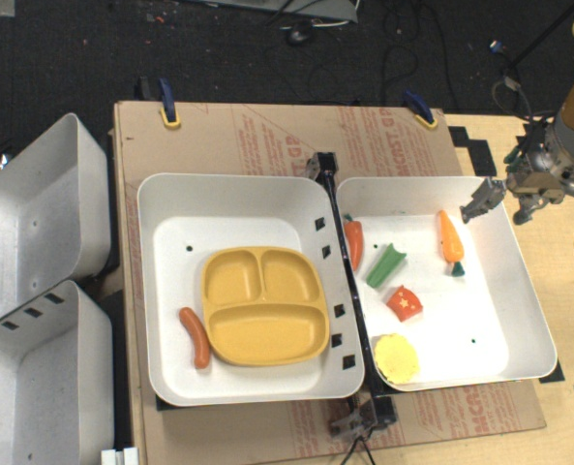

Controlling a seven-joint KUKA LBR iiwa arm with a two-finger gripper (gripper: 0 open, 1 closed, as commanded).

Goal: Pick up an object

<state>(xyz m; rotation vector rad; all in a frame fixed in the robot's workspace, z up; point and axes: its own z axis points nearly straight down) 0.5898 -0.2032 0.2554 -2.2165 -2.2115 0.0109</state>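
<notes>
My gripper (504, 201) hangs open over the right bin's far right edge, nothing between its fingers. The nearest object is an orange carrot (450, 238), just left of and below it. Further left in that bin lie a green piece (385, 264), a red strawberry-like piece (405, 303), a yellow round piece (397, 357) at the front, and a red-orange sausage (353, 243) against the divider. The left bin (161, 260) holds a yellow divided plate (264, 305) with an orange sausage (196, 336) beside its left rim.
The right bin (519, 347) has bare floor at its front right. A black divider strip (345, 289) runs between the bins. Two more white bins (35, 221) stand off the bench at the left. Cardboard (267, 134) underlies both bins.
</notes>
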